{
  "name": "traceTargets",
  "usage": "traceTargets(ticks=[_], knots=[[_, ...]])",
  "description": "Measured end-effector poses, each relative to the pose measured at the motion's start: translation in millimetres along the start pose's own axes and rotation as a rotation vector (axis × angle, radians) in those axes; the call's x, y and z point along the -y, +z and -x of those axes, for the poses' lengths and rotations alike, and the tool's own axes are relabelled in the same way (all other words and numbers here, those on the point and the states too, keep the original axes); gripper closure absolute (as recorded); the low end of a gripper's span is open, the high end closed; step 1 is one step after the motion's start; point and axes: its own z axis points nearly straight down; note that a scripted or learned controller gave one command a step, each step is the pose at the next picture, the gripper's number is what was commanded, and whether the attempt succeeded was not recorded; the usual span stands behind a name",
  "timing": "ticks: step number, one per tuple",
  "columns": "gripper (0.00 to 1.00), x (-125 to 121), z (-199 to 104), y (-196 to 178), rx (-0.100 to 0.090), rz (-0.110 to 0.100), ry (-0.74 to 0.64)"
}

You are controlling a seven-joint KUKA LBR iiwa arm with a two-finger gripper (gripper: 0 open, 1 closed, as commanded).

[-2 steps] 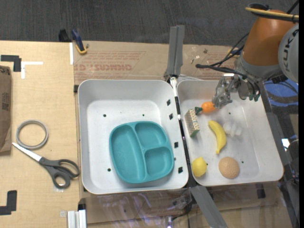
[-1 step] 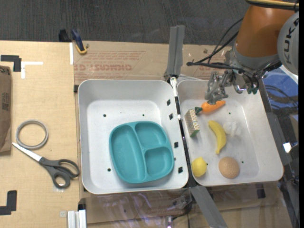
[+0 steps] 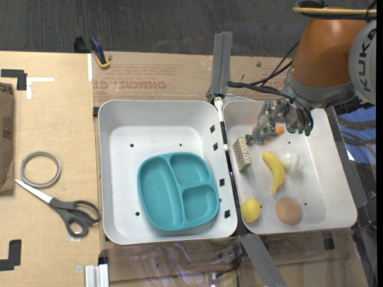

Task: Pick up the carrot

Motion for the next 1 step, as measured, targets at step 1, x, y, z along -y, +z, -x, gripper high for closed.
traceTargets(ticks=[1], knots=[[1.00, -41.4, 29.5, 18.9, 0.001, 0.000, -0.079]])
